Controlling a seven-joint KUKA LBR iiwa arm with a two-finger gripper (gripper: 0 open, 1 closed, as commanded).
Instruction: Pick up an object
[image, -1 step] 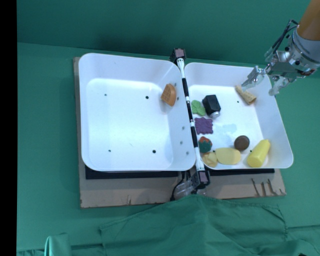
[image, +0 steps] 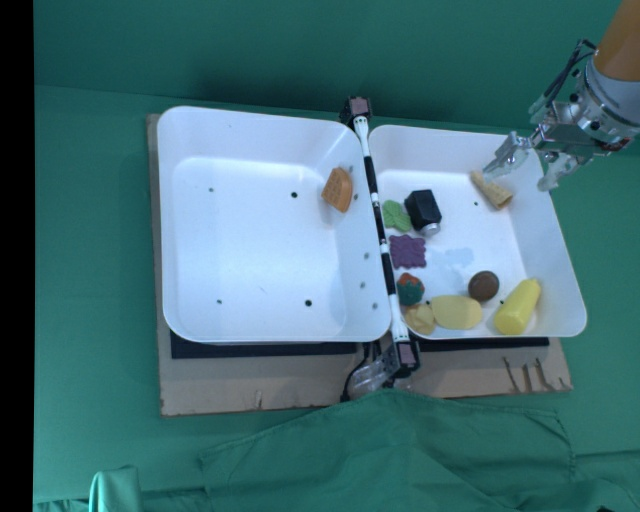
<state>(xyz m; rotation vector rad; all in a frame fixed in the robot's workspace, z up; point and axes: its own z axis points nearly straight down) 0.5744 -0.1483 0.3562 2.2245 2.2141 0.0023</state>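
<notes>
While poised over the right bin (image: 560, 262) at its far right corner, gripper (image: 527, 166) spread wide, holding nothing; tan wedge (image: 491, 189) just below-left of its left finger.

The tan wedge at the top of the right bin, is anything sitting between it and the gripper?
Nothing visible does. The gripper hangs above the right bin's upper right corner, with the tan wedge just to its lower left. The nearest other item, the black block, lies farther left, out of the way.
</notes>
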